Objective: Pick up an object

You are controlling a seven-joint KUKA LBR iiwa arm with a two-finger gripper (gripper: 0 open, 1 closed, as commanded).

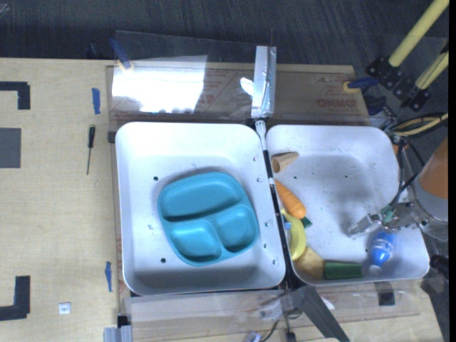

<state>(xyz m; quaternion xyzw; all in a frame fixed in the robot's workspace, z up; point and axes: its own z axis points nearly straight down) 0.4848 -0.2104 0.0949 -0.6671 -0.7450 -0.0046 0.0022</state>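
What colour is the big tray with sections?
Light blue; the divided tray shows best in the camera view.

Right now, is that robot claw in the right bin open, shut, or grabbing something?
Gripper: low in the right bin, just above the blue bottle; open or shut cannot be told from this view.

We see two white bins, the left bin (135,191) and the right bin (335,155), of smooth plastic with a soft shine. The blue divided tray (206,216) looks like smooth matt plastic. The worktop (50,219) has a pale wood surface, matt. Behind the bins a clear sheet (171,84) is glossy and reflects light strongly. The small blue bottle (382,248) looks like shiny plastic.
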